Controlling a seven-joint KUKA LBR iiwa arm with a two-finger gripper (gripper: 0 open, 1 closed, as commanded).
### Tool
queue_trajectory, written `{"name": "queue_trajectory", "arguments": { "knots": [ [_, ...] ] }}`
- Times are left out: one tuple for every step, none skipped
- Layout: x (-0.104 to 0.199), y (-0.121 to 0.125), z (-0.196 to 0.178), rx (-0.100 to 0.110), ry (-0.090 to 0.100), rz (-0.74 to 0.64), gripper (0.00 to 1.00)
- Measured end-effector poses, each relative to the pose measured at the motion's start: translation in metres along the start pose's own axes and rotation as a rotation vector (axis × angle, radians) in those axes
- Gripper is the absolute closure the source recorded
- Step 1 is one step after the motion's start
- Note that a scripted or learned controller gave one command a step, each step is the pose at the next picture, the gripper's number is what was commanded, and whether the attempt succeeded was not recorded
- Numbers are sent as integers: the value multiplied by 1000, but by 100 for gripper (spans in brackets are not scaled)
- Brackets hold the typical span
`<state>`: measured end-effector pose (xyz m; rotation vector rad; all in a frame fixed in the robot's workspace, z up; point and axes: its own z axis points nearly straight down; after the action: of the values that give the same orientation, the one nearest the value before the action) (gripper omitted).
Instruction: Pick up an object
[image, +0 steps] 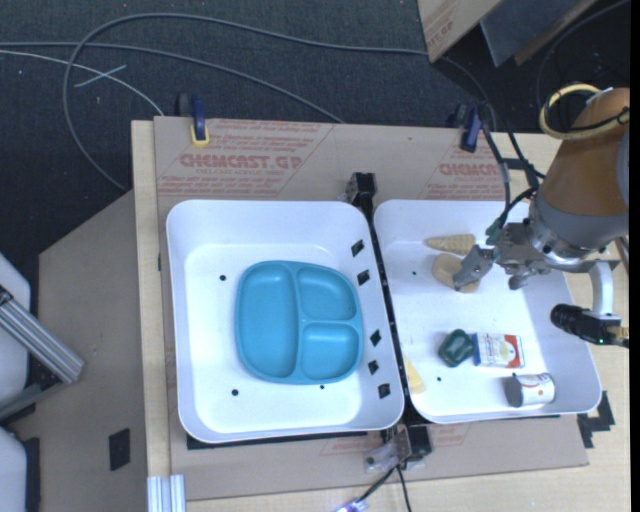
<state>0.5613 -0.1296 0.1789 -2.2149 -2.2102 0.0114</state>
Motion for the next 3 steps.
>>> {"name": "queue_trajectory", "arguments": {
  "knots": [
    [0,3,-6,-13,-2,-3,0],
    [3,7,37,-7,-1,-3,0],
    [4,6,90,-6,-1,-2,0]
  ]
}}
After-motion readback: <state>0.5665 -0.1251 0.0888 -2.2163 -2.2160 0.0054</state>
